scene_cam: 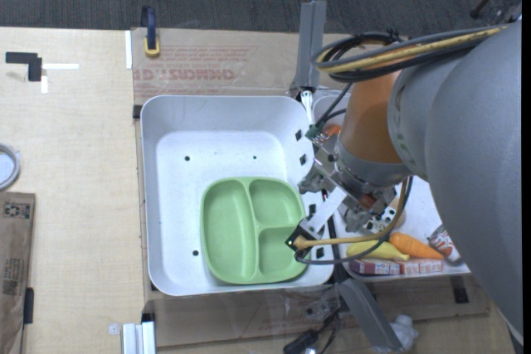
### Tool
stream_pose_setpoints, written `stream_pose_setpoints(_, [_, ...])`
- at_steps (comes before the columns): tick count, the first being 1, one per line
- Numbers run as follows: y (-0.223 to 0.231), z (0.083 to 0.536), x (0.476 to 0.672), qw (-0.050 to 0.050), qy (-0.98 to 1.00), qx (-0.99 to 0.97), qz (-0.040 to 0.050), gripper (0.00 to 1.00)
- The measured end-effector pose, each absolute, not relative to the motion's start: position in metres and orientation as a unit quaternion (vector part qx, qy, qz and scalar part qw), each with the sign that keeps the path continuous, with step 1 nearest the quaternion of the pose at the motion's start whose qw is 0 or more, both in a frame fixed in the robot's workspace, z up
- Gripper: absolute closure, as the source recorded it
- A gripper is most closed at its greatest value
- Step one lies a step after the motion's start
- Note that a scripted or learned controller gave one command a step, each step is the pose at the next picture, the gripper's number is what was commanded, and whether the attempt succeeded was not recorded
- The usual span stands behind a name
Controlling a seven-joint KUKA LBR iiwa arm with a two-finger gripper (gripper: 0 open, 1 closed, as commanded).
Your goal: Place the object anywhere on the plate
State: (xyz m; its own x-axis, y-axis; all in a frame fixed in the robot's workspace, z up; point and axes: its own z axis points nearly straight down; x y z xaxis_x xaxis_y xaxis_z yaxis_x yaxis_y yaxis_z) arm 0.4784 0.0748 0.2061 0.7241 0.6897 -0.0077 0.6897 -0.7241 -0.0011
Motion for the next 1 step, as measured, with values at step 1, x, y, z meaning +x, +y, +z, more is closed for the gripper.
stream_pose_setpoints(1, [0.1703,0.0896,0.4779,0.000,0.278,0.960,-0.0017,0.00])
